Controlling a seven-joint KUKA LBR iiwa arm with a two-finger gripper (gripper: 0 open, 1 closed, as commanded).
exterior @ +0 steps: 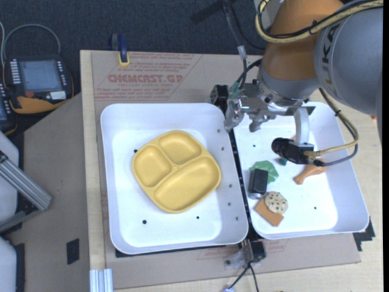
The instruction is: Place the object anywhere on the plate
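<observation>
Yellow three-compartment plate (176,170) in left bin (115,163); chip-speckled cookie (276,202) in right bin (340,199); claw (246,113) spread: cannot tell.

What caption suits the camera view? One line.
Arm hangs over the right bin, cookie lying inside; yellow divided plate lies in the left bin.

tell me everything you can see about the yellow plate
The yellow plate is a divided one with a rounded outline and raised ridges that split it into three compartments: two smaller ones on its far and left side, and one larger one on its near right side. It looks like smooth, slightly glossy plastic. It lies flat, right way up, near the middle of the left white bin, turned at a slant to the bin's walls. It rests on the bin's floor and stands apart from the walls.
</observation>
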